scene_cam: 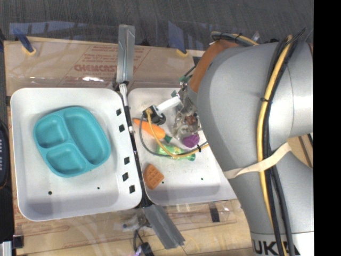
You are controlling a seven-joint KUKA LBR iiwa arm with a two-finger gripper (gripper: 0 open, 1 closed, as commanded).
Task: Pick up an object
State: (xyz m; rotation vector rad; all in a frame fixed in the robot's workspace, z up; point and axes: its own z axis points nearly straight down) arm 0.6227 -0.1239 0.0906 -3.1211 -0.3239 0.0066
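My end effector (186, 122) hangs low over the right bin's (210, 183) clutter, beside the purple piece (191, 140); its grip I cannot tell.

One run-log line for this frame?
arm: over right bin | gripper: low among toys, grip unclear | carrot, waffle: loose | left bin: teal plate

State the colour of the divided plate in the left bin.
Teal, a light blue-green; the divided plate shows plainly in the camera view.

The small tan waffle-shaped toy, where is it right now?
The tan waffle-shaped toy lies in the right white bin, near its front-left corner beside the divider, below the orange toy carrot.
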